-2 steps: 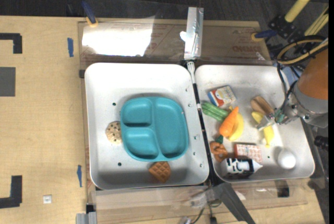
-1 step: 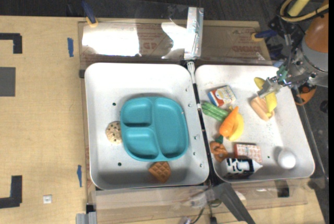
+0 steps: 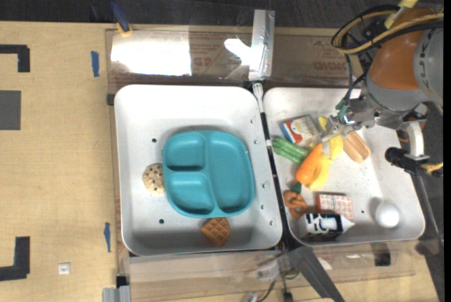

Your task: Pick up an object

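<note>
My gripper (image 3: 337,127) hangs low over the back middle of the right bin (image 3: 405,184), reaching in from the right under the orange-banded wrist (image 3: 394,68). Right below it lie a yellow banana-like piece (image 3: 336,146) and an orange toy vegetable (image 3: 313,167). A pink hot dog (image 3: 356,148) lies just to its right, and a small red and white carton (image 3: 301,129) just to its left. A green piece (image 3: 288,150) rests by the bin's left wall. The tip of the gripper blends into the clutter beneath it.
Near the right bin's front lie a brown pretzel (image 3: 294,201), a red box (image 3: 335,204), a black and white carton (image 3: 325,223) and a white ball (image 3: 387,215). The left bin (image 3: 134,117) holds a teal divided plate (image 3: 208,172), a cookie (image 3: 153,178) and a waffle (image 3: 216,229).
</note>
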### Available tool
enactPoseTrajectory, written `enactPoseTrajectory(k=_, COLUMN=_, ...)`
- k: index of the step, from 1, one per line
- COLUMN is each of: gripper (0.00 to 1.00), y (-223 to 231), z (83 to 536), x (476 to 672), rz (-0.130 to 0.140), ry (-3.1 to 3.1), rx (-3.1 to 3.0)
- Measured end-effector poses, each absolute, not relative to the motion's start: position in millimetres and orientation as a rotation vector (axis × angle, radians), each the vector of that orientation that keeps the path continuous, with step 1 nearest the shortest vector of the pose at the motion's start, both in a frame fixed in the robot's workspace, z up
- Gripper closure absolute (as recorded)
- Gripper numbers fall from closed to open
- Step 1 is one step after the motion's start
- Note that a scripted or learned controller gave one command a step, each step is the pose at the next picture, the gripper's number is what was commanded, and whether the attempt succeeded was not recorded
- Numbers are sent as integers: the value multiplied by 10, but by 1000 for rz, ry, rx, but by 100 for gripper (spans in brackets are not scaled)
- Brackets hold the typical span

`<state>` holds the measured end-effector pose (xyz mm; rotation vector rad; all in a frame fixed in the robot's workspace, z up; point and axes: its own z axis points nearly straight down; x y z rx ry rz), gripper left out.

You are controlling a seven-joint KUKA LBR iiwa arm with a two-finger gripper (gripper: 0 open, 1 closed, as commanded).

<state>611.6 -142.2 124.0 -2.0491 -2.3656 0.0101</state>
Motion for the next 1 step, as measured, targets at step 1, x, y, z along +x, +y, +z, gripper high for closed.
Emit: enactPoseTrajectory(k=1, gripper=100, y=-635, z=1989, x=6125, rz=-8, ry=-1890, rx=-2513)
